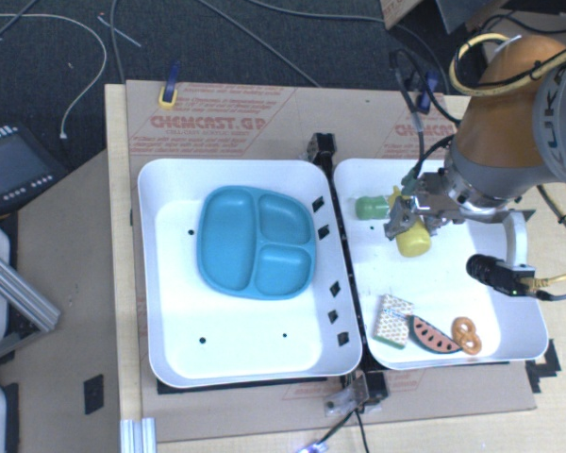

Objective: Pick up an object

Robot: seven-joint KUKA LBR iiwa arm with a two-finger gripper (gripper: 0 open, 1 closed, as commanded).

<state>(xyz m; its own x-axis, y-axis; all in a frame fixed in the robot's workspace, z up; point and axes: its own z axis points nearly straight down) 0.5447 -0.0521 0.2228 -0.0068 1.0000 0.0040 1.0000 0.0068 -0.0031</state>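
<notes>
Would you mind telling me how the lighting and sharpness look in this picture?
Camera view: even, bright light; the white bins look nearly washed out, with soft shadows along their walls; the blue tray is sharp; the claw over the yellow object is slightly soft.

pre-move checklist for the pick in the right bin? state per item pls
1. Pincer over the right white bin: ok.
2. Target near the pincer: round yellow object right beside its tip: ok.
3. Object between the pincer's tips: cannot tell, the wrist hides the contact.
4. Neighbour crowding: small green block close on the left: not ok.
5. Other picks apart: patterned wedge, watermelon slice toy and brown pretzel toy lie at the near edge: ok.
6. Blue divided plate in the left bin, away from the arm: ok.
</notes>
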